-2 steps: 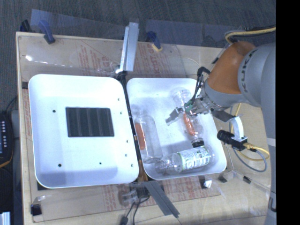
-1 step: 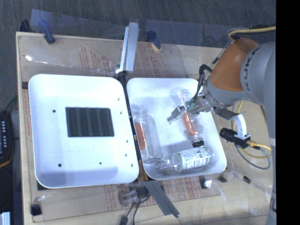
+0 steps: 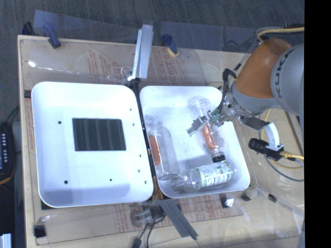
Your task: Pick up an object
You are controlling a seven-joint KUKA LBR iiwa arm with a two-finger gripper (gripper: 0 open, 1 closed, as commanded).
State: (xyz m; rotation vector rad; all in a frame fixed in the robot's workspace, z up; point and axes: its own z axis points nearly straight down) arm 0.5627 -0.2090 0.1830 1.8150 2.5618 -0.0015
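The right bin point(image 3: 235, 138) holds three clear plastic bottles: one with an orange label point(image 3: 159, 151) along its left wall, one with a green label point(image 3: 209, 175) lying across the near end, and a smaller orange-banded bottle point(image 3: 208, 133) mid-bin. All are judged light, thin-walled and slippery, best pinched across the body. The arm point(image 3: 269, 79) reaches in from the right, its gripper point(image 3: 201, 124) low over the small bottle; finger spacing cannot be determined.

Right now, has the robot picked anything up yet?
Not yet. The gripper is down in the right bin, right over the clear bottle with the orange band, but that bottle lies on the bin floor. The other two bottles lie untouched. Grabbing and lifting remain.
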